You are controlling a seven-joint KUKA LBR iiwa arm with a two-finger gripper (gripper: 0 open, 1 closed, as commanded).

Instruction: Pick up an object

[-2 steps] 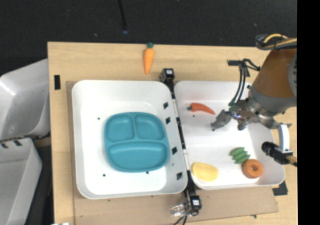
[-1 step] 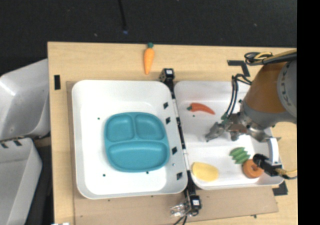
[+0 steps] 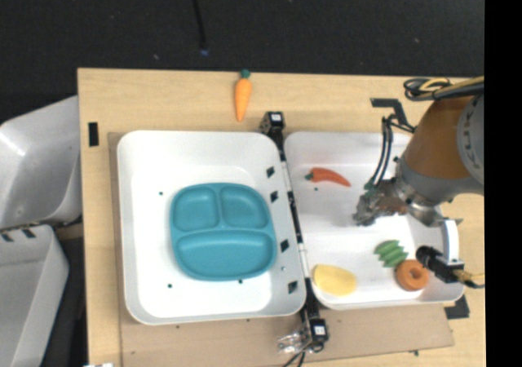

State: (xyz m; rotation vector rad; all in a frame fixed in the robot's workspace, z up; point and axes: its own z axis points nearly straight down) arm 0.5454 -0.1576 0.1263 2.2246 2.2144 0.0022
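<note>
Currently the hand (image 3: 369,209) sits low over the middle of the right bin (image 3: 342,145), arm entering from 3 o'clock. Finger spacing cannot be told from this view, and nothing is seen between the fingers, so no grasp is recorded. Candidate objects in that bin: red pepper (image 3: 329,177) at 11 o'clock from the hand, near; green piece (image 3: 391,253) at 5 o'clock, near; orange ring (image 3: 413,276) beyond it at 5 o'clock; yellow piece (image 3: 335,280) at 7 o'clock by the bin's front edge. Left bin (image 3: 139,194) holds a blue divided plate (image 3: 222,230). A carrot (image 3: 242,97) lies on the worktop (image 3: 163,96) behind the bins. Judgement: approach stage; closing and lifting remain.
</note>
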